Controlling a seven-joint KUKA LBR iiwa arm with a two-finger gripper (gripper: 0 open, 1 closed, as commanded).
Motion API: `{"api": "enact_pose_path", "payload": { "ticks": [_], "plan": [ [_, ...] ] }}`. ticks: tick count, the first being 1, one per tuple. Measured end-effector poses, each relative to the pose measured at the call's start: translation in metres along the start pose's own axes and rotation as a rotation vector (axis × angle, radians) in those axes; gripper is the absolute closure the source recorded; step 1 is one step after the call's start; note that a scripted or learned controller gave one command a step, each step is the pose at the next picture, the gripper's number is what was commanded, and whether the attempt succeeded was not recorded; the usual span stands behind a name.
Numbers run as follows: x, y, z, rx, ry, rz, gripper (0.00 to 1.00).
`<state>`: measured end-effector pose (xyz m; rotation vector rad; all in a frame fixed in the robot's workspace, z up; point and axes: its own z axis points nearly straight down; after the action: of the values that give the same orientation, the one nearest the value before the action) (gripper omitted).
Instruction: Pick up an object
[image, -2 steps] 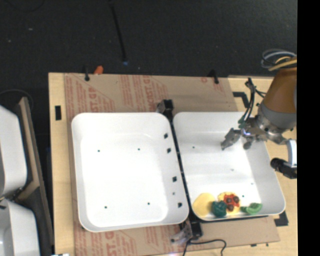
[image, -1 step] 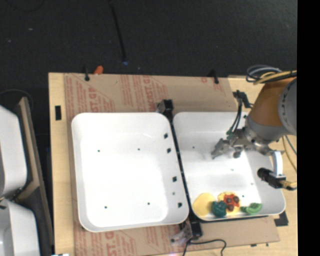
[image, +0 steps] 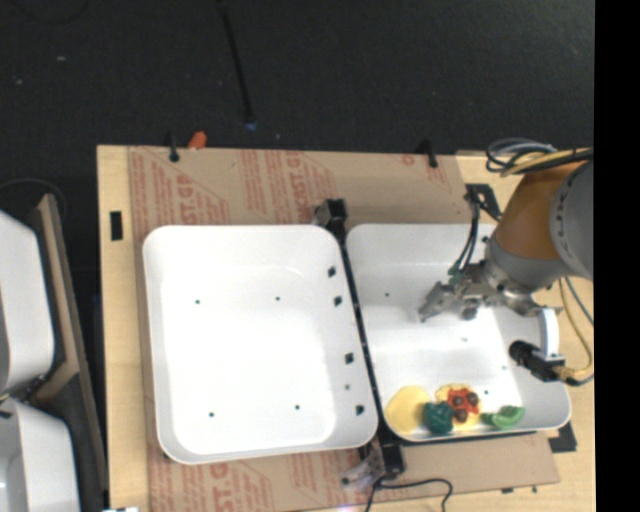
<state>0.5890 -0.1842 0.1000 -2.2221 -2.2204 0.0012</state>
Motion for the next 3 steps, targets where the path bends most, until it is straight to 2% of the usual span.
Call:
{"api": "enact_pose_path", "payload": {
  "ticks": [1,3],
  "plan": [
    [-0.001,0.001,-0.012,-0.003,-0.001,0.001,1.0],
    [-0.011,0.006,-0.135,-0.007,-0.001,0.0,1.0]
  ]
}}
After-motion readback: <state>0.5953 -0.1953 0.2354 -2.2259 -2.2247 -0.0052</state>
